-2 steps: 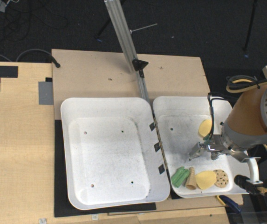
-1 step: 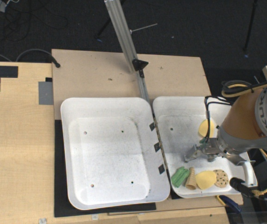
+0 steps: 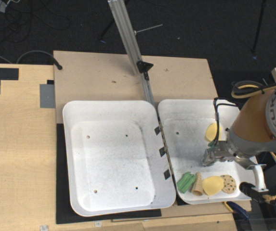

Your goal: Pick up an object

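Right bin [image 3: 186, 117] holds five bits, bunched at near edge: one green piece [image 3: 186, 181], one tan cone [image 3: 197, 184], one yellow lump [image 3: 212, 185], one cookie [image 3: 228, 183]. Second yellow piece [image 3: 211, 132] sits apart, just beside my gripper [image 3: 211, 156]. My jaws: honestly cannot tell. Left bin [image 3: 111, 153] alongside, two bins total.

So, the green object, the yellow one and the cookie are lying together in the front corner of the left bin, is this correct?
Not quite. The green object, the yellow one and the cookie lie together in a front corner, but of the right bin, not the left bin. The camera view shows this.
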